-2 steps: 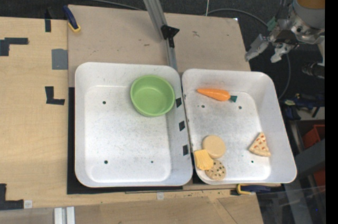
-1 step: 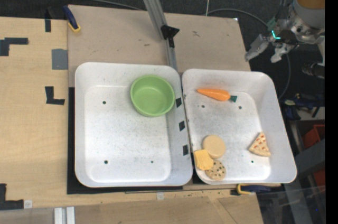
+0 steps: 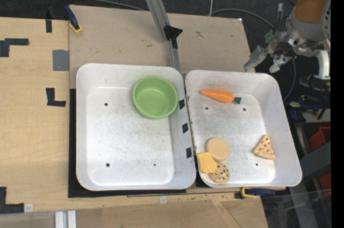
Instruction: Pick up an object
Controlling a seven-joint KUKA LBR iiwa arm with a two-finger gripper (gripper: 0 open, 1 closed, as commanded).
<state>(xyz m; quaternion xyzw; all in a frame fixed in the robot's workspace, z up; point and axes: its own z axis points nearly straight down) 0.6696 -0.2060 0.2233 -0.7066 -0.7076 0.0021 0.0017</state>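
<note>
**Robot arm above the far right corner of two white bins**

Two shallow white plastic bins sit side by side on a bench. The left bin [image 3: 91, 168] holds one round green plastic bowl [image 3: 155, 97], upright, near its far right corner.

The right bin [image 3: 285, 130] holds five toy food pieces. An orange plastic carrot with a dark green stem end [image 3: 219, 95] lies on its side near the far edge. A triangular pizza slice with a tan crust [image 3: 264, 148] rests by the right wall. At the near left corner three pieces cluster together: a pale round beige biscuit [image 3: 217, 148], a yellow square cheese block [image 3: 206, 162] touching it, and a brown chocolate-chip cookie [image 3: 220, 173] just beside both.

The grey arm with its orange band enters from the upper right. Its two-finger gripper [image 3: 264, 57] hangs outside the right bin, just past the far right corner, well apart from every piece. The fingers look spread, with nothing between them.
</note>
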